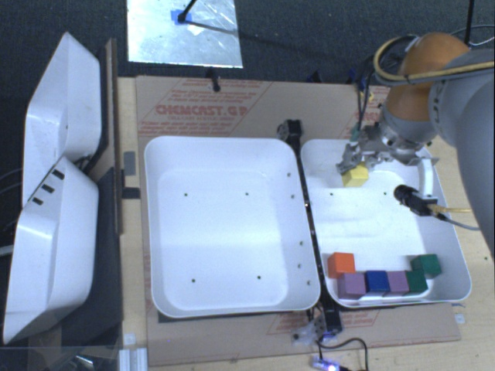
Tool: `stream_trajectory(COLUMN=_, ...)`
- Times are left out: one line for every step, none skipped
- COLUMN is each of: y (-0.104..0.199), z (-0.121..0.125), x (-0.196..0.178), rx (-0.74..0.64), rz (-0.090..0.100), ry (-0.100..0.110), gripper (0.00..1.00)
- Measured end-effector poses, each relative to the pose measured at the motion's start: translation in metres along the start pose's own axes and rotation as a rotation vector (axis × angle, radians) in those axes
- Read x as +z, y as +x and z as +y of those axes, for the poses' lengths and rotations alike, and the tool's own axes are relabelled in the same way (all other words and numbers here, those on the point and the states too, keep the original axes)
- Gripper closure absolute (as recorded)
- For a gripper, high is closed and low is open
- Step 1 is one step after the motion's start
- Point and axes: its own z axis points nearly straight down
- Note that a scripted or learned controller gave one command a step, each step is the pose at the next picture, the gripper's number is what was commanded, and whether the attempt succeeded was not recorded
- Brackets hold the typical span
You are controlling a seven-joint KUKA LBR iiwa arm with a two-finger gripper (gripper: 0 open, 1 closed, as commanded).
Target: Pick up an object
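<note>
My gripper (pixel 354 163) is over the back left corner of the right bin (pixel 452 273). A small yellow block (pixel 357 177) sits right at its fingertips, its top edge tucked between them, so the gripper is shut on it. Along the right bin's front wall lies a row of blocks: orange (pixel 341 263), purple (pixel 352 284), blue (pixel 377 281), a lighter purple (pixel 397 282) and green (pixel 425 267). The grey arm with its orange band (pixel 433 56) comes in from the upper right.
The left bin (pixel 158 207) stands beside the right one, with a black divider strip (pixel 309 215) between them. A black cable end (pixel 407 197) hangs over the right bin's middle right. White covers (pixel 58 192) lie at the far left.
</note>
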Motion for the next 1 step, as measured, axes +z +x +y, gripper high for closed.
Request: stream_trajectory(y=0.0795, z=0.0152, x=-0.0558, rx=-0.002, rz=0.001, ry=-0.002, gripper=1.0)
